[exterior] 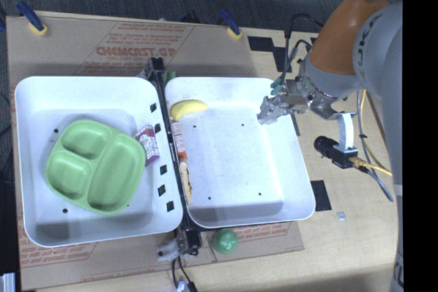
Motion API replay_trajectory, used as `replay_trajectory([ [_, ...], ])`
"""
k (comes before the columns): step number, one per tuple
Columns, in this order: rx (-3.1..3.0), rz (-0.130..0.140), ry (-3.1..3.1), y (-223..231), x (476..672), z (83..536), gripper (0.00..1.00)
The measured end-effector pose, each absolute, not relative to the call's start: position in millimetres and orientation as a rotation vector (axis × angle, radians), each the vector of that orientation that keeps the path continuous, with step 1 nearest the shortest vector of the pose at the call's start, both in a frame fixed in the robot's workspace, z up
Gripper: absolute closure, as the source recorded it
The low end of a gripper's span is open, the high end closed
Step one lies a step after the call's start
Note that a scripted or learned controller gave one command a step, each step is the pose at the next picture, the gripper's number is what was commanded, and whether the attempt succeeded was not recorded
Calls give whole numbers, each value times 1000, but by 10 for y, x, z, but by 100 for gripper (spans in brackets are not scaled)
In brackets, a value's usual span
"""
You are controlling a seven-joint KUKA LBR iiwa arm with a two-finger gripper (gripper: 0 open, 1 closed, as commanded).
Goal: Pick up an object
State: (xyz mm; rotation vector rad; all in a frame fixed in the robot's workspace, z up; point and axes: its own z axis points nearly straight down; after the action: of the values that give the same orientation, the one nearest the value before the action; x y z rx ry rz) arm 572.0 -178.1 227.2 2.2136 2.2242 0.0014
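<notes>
My gripper point(269, 111) hangs over the right bin's point(287, 205) far right rim, with nothing visible between its fingers. A yellow banana point(187, 108) lies in the right bin's far left corner, well to the left of the gripper. A green divided plate point(94, 165) sits in the left bin point(34, 229). A small red and white packet point(148, 141) rests beside the plate, near the divider. Another packet point(180, 147) leans along the right bin's left wall.
A green ball point(224, 241) lies on the cardboard in front of the right bin. Black clips run along the divider point(164, 167) between the bins. Blue clamps point(31, 18) hold the cardboard's far edge.
</notes>
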Motion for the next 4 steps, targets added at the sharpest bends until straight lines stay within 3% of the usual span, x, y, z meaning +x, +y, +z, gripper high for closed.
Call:
replay_trajectory([
  [1,2217,-1,2226,-1551,5258,2392,100],
  [2,2214,1,2226,-1374,4816,2788,100],
  [3,2215,-3,2231,-1010,4764,1999,100],
  [4,2215,-3,2230,-1014,4764,2001,0],
])
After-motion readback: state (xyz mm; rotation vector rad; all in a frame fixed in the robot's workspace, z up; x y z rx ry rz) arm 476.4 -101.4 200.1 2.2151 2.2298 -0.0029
